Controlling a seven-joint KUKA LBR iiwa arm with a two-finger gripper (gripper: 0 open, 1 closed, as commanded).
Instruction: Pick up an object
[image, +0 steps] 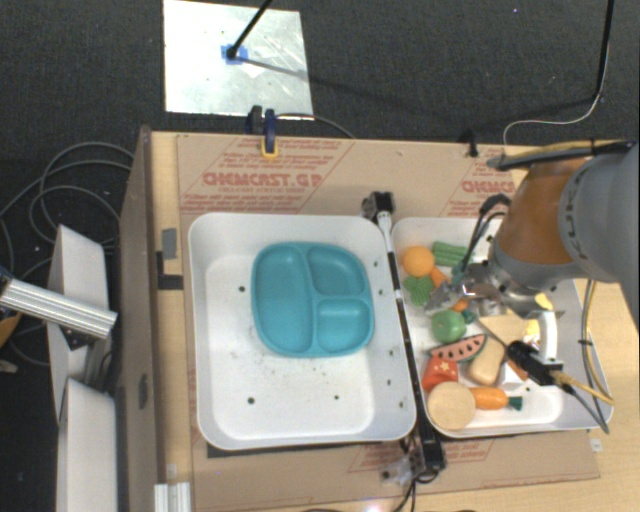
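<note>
The brown cardboard sheet (400, 172) has big red letters that read "CHEMCAST GP". More red print sits at its far right corner and along its near edge, but it is too cut off or small to read.

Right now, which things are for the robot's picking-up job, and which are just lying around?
For the job:
end effector, over the right bin
toys it could grab there: orange fruit, watermelon slice, carrot

Probably just lying about:
blue plate in the left bin
silver sheet
floor cables
</note>
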